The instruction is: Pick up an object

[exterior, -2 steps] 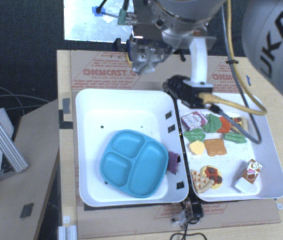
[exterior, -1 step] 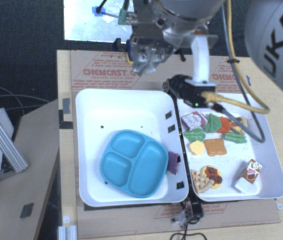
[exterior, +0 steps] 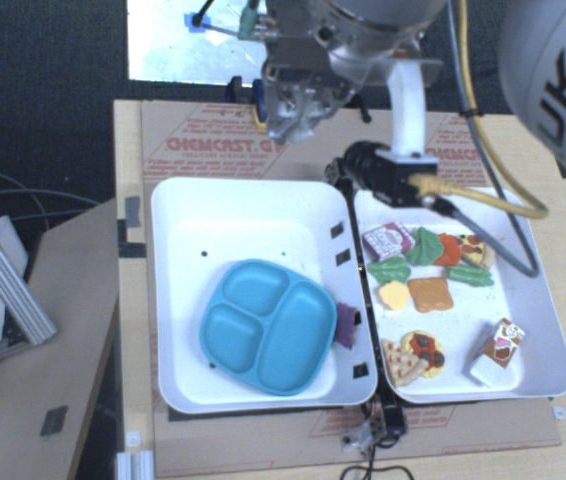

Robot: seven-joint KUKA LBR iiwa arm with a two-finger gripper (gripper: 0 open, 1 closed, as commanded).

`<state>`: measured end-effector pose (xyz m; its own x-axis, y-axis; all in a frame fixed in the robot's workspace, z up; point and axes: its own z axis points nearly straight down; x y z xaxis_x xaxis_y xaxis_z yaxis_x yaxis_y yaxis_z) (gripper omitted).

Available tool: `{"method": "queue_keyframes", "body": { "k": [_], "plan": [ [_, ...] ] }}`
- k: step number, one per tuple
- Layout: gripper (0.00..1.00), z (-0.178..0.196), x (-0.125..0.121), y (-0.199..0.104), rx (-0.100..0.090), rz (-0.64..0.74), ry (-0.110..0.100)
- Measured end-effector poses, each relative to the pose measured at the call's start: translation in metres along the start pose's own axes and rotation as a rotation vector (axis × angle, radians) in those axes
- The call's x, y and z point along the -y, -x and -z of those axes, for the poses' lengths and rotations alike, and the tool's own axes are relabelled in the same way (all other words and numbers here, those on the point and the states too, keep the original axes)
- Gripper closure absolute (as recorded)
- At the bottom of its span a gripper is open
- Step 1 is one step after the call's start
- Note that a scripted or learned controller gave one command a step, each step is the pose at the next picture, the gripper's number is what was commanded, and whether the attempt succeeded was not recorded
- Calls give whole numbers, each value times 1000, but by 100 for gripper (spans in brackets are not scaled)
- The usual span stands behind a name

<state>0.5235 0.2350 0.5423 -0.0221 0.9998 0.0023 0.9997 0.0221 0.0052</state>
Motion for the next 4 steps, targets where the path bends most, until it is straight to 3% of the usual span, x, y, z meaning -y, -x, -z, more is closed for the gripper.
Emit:
{"method": "queue_keyframes", "body": {
  "k": [2,3,4],
  "plan": [
    [100,22,-1,0,-1,14,3],
    [100,-67,40,0,5,-17,-14],
    [100,-33,-85,4,1,-24,7]
  ]
}}
